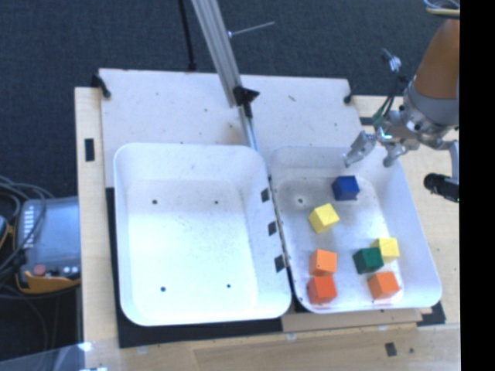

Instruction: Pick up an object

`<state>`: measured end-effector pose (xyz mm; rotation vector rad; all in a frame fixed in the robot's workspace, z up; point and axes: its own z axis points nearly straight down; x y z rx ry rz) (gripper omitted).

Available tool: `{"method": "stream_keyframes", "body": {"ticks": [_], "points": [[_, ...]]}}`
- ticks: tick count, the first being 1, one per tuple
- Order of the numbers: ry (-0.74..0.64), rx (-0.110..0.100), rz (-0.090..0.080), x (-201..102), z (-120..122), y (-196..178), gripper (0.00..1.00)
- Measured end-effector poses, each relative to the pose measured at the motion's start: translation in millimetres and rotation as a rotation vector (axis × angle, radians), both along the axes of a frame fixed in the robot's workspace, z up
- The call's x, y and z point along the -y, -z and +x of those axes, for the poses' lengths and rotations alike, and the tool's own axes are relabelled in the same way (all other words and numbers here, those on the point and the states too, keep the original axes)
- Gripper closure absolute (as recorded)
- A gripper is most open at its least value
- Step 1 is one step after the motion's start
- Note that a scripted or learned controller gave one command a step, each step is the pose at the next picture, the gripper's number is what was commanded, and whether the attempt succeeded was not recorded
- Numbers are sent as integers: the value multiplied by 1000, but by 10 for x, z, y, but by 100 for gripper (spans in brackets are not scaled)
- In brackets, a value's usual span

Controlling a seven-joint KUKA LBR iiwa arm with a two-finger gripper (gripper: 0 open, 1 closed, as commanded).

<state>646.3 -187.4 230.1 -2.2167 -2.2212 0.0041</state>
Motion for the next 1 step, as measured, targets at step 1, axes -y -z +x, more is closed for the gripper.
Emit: {"method": "stream_keyframes", "body": {"ticks": [1], "points": [[-3, 4, -3, 3, 8, -34, 0]]}}
